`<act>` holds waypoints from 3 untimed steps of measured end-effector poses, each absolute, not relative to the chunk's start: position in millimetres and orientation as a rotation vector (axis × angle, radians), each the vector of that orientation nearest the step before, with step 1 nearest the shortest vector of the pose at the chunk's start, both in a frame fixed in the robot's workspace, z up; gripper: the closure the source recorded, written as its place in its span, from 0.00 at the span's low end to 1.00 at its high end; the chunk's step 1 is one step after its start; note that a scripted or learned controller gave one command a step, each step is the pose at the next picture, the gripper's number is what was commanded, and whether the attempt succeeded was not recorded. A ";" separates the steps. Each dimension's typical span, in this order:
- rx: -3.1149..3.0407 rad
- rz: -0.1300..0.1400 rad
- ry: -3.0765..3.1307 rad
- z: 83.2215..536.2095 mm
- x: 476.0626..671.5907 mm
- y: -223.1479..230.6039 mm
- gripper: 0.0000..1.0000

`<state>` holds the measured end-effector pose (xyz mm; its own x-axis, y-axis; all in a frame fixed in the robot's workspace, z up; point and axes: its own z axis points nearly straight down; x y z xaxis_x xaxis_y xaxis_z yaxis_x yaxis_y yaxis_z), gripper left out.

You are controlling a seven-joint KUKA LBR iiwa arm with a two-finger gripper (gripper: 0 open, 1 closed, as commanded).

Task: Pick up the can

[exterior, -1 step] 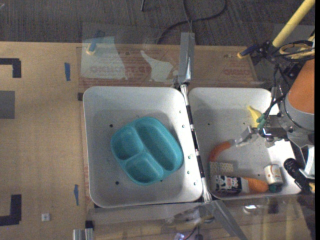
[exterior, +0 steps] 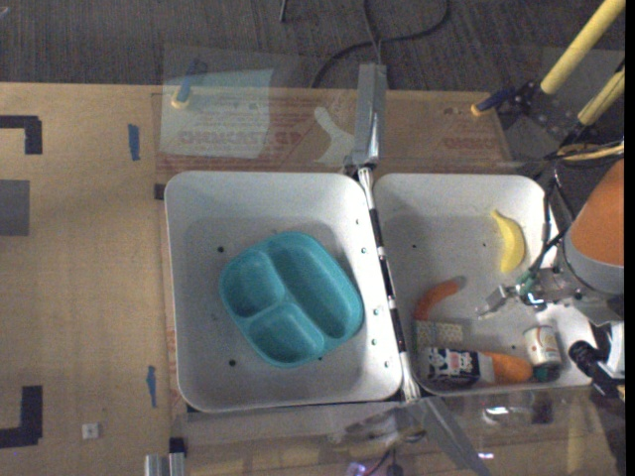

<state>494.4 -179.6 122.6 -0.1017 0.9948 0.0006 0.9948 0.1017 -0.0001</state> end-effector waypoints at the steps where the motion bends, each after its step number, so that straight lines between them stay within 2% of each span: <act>1: -2.034 -0.008 -2.401 87.9 481.8 -205.1 0.00; 2: -2.050 -0.006 -2.402 99.0 482.5 -209.8 1.00; 3: -1.704 -0.004 -2.649 88.7 507.2 -223.1 1.00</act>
<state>507.2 -223.1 88.7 -0.4147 0.9100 -0.0055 0.9099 0.4147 0.0065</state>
